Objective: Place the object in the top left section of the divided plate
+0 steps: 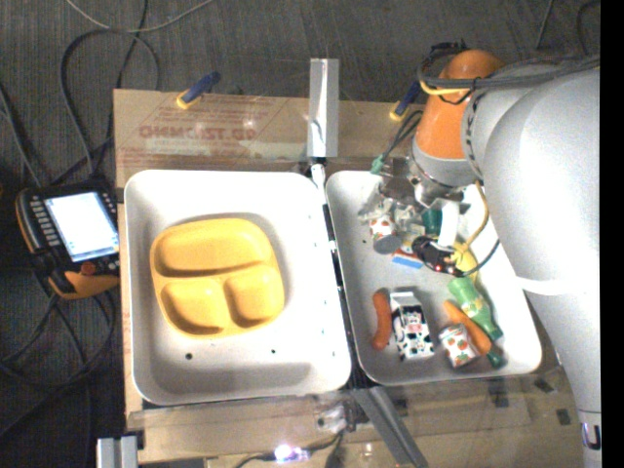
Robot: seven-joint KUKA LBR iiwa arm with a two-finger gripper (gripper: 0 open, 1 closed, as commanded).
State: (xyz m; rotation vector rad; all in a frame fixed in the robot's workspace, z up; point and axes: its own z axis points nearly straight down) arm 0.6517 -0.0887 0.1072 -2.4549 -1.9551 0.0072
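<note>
The fingers of the gripper (390,211) are pointing down into the far part of the right bin (356,281), and I cannot tell whether they are apart or closed. Nearest the camera in that bin, a second small carton with red marks (456,347) is lying beside a carrot (472,328), whose green top is reaching toward the near corner. Just to the left, a cow-patterned carton (410,331) is lying next to a red-orange sausage (380,320). A little farther back, a green item (469,294) is resting near the carrot's thick end.

In the left bin (302,349), the yellow divided plate (219,276) is sitting flat, one long section on its far side and two smaller ones on its near side, all showing bare yellow.

Farther on, a small white and red carton (380,226) is sitting right at the gripper's tip, in the right bin and well apart from the plate; whether it is being gripped is unclear. Beyond both bins, a cardboard sheet (214,135) is lying on the bench.
</note>
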